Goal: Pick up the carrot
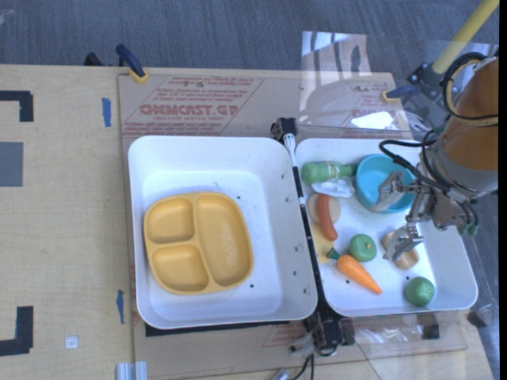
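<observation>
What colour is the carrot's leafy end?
Dark green, on the orange carrot, seen in the camera view.

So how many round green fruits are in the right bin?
2. One green apple sits mid-bin just above the carrot; the other green fruit is at the bin's near right corner. The arm may hide more.

The bins point(150, 157) look like smooth white plastic, the yellow tray point(198, 242) matt plastic, the carrot point(360, 273) and blue bowl point(372, 182) glossy plastic, the gripper point(404, 242) bare metal, over brown cardboard point(198, 105).
</observation>
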`<action>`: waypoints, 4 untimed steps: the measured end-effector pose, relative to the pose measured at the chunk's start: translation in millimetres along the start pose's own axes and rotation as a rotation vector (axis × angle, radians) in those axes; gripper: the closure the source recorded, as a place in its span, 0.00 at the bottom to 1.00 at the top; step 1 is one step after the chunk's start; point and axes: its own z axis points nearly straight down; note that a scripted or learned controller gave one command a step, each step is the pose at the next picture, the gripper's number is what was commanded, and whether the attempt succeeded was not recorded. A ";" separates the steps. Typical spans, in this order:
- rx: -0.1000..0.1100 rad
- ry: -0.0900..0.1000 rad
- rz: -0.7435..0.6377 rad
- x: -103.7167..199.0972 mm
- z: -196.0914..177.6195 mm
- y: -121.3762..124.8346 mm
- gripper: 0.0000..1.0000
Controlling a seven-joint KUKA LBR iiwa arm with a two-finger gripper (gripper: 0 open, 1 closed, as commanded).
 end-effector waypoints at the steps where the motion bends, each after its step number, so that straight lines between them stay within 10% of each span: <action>1: -0.003 0.007 -0.044 27.3 56.2 51.3 0.00; 2: -0.001 -0.003 0.113 15.9 146.1 -6.5 0.00; 3: -0.006 -0.007 0.521 22.2 150.3 4.8 0.00; 4: -0.005 -0.025 0.523 17.9 137.8 2.4 1.00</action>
